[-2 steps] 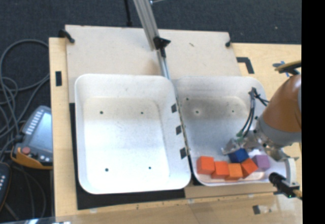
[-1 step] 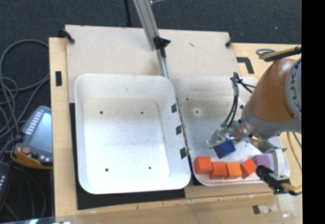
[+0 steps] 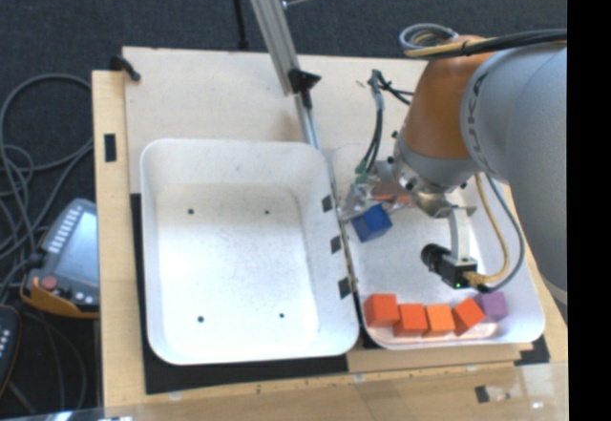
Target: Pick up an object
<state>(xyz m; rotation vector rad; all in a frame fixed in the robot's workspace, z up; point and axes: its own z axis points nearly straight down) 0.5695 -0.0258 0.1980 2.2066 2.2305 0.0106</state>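
My gripper [image 3: 367, 209] hangs over the left part of the right bin [image 3: 523, 328], close to the wall between the two bins. A blue cube [image 3: 373, 222] sits tilted between the fingertips, and the gripper is shut on it. Along the bin's front wall lies a row of orange blocks [image 3: 412, 317]. A small purple block [image 3: 493, 305] rests at the right end of that row. The grey arm with its orange band [image 3: 441, 118] covers the back of the right bin.
The left bin [image 3: 158, 171] stands beside the right one, sharing a wall fitted with black clips [image 3: 336, 242]. A slanted metal pole [image 3: 272, 18] rises behind the bins. A black cable part [image 3: 449, 264] hangs low over the right bin.
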